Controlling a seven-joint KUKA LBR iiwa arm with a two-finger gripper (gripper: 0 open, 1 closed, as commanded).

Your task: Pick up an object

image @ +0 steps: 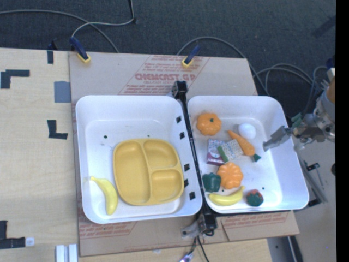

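Camera view from above: two white bins are seen side by side on a cardboard sheet laid over the pale wooden tabletop [32, 162]. In the left bin [87, 113] a yellow divided tray [148, 171] is set near the middle, with a yellow banana [106, 194] beside it at the near left corner. In the right bin [272, 113] a crowd of toy foods is gathered toward the left side: an orange pumpkin [209, 123], a white egg [247, 130], a carrot [242, 143], a small printed packet [218, 152], a second orange piece [230, 174], a green pepper [211, 182], a second banana [226, 198] and a dark green and red piece [254, 198]. At the right rim the gripper [275, 138] is held above the bin, nothing being seen between its fingers; whether they are apart or together cannot be told.

Because the pieces are packed touching or just beside one another, a descent could be judged likely to catch two at once or knock one aside. The round egg could roll away.

Black tape marks are seen on the tabletop at left, two clamps at the far edge, and cables across dark carpet beyond.
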